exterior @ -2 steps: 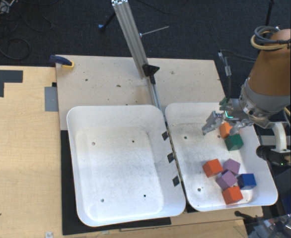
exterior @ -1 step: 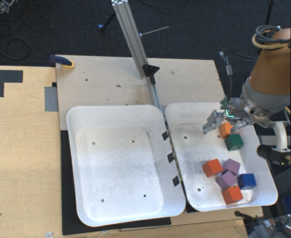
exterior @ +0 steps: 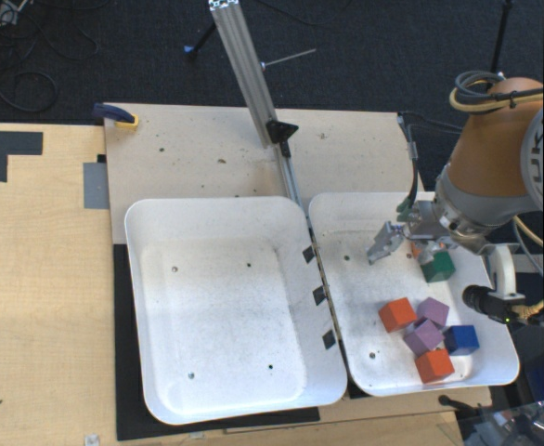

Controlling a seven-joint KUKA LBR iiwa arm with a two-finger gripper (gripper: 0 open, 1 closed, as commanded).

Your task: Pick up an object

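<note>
Several small blocks lie in the right bin point(exterior: 365, 360). A green block point(exterior: 438, 267) sits near the bin's right wall, just below and right of my gripper point(exterior: 404, 245). Toward the front right corner lie an orange block point(exterior: 397, 314), two purple blocks point(exterior: 433, 310) point(exterior: 423, 335), a blue block point(exterior: 461, 339) and another orange block point(exterior: 434, 365). My gripper hangs low over the back half of the right bin, with the grey and orange arm point(exterior: 490, 170) behind it. The arm's wrist partly covers the green block's top edge.
The left bin point(exterior: 161, 249) stands beside the right one, with black clips point(exterior: 318, 295) along the shared wall. A slanted metal pole point(exterior: 249, 72) rises from the bench behind the bins. A blue and yellow clamp point(exterior: 114, 114) lies at the bench's back left corner.
</note>
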